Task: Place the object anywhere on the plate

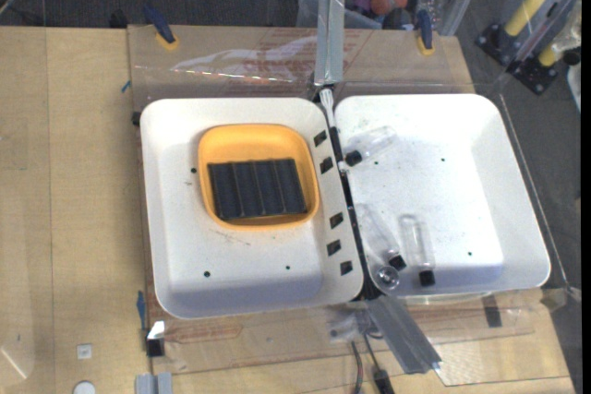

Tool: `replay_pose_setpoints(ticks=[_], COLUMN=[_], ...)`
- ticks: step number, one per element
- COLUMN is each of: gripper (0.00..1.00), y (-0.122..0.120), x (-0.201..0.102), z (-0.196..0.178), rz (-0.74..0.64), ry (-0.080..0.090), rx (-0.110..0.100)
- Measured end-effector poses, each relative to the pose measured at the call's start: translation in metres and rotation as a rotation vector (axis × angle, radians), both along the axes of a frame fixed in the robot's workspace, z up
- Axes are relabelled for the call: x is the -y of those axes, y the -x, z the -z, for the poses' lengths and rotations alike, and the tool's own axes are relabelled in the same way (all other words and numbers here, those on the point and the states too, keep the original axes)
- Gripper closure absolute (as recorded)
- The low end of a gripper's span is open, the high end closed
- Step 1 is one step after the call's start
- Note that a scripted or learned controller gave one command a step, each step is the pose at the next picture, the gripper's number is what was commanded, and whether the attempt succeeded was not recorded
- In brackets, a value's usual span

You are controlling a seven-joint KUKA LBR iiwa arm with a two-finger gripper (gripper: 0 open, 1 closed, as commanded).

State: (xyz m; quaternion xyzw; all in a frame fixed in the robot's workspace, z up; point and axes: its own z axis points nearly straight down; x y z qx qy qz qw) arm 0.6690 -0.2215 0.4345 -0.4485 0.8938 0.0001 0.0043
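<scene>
a dark ridged block (257, 189) lies flat on the orange plate (214, 146), inside the left white bin (175, 263) at centre-left of the frame, beside the right bin (480, 198).

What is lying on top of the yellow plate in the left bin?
A dark ribbed rectangular block lies flat on the yellow plate, covering most of its middle; the plate surface beneath it is hidden.

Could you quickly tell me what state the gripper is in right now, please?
Gripper: cannot be told. The dark object lies on the yellow plate, with nothing gripping it.
</scene>
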Motion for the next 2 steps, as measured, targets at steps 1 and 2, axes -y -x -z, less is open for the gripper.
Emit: replay_pose_setpoints(ticks=[1,2], gripper=[1.00,1.00], y=[0.0000,0.0001], x=[-0.0001,0.0000], z=[0.0001,0.0006], rz=[-0.224,-0.494], ry=[0.001,0.002], rx=[0.001,0.001])
